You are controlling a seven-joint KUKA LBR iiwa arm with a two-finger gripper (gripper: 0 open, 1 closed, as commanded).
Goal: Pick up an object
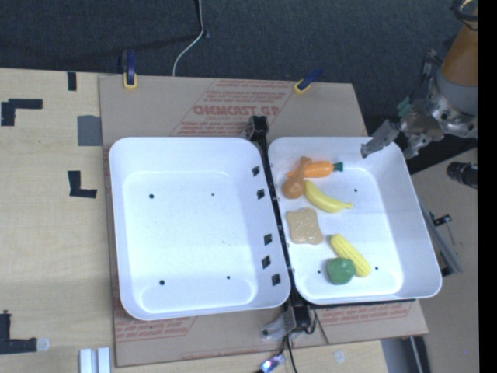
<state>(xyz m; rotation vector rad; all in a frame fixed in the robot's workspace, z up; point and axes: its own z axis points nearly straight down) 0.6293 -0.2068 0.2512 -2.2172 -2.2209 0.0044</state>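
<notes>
Gripper (pixel 382 142) hangs over the right bin (pixel 415 231) far corner, w/ nothing in it; can't tell if it's apart or together. Toys sit just below-left of it, bunched so it can reach. Closest is the carrot (pixel 317 169), long way pointing right at the gripper. Banana (pixel 326 199) and corn (pixel 349 255) slant away. Bread (pixel 304 227) and green pepper (pixel 338 271) lie farther off.

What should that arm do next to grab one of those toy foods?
Probably swing left and down over the right bin. The gripper hangs at that bin's upper right corner, apart from the food. The carrot and banana lie nearest, so either seems a fair first target.
</notes>
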